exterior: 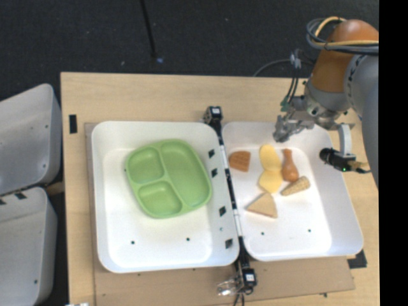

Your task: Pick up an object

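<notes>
Camera view. The counter [76, 94] carries two shallow white bins side by side. The left bin [108, 234] holds one green divided plate [168, 178] with three compartments, lying flat, apparently there as a place to put things.

The right bin [319, 234] holds five food pieces bunched near its middle, likely so that any descent meets something: one brown rounded piece [240, 161] at the left, one yellow pear-shaped piece [270, 168], one orange-brown drumstick-like piece [290, 165] just right of it, one tan wedge [296, 186] and one tan triangle [263, 206] nearest the camera.

The gripper [285, 131] hangs over the far edge of the right bin, just beyond the yellow piece, with nothing between it and the bin floor. Whether the fingers are apart or together I cannot tell at this resolution. Judgement: pick not yet made.
</notes>
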Controlling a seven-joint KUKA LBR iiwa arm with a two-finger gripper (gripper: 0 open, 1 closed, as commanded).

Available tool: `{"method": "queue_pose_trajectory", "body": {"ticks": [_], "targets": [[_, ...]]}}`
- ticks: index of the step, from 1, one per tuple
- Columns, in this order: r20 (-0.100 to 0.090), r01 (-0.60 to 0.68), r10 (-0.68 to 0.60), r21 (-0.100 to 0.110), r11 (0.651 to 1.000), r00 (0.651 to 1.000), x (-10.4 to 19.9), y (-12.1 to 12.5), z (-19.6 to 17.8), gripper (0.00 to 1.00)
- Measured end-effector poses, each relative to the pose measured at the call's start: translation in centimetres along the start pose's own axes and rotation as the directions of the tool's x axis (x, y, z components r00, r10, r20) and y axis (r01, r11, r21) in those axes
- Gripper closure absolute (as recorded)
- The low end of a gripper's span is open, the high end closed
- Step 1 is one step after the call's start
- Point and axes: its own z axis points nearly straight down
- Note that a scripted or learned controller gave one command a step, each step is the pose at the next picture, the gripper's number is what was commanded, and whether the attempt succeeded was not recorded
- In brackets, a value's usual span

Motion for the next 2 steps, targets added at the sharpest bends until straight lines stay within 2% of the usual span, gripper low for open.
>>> {"method": "queue_pose_trajectory", "body": {"ticks": [2], "targets": [[0.001, 0.007, -0.007, -0.001, 1.000, 1.000, -1.0, -0.4, -9.3, 1.00]]}}
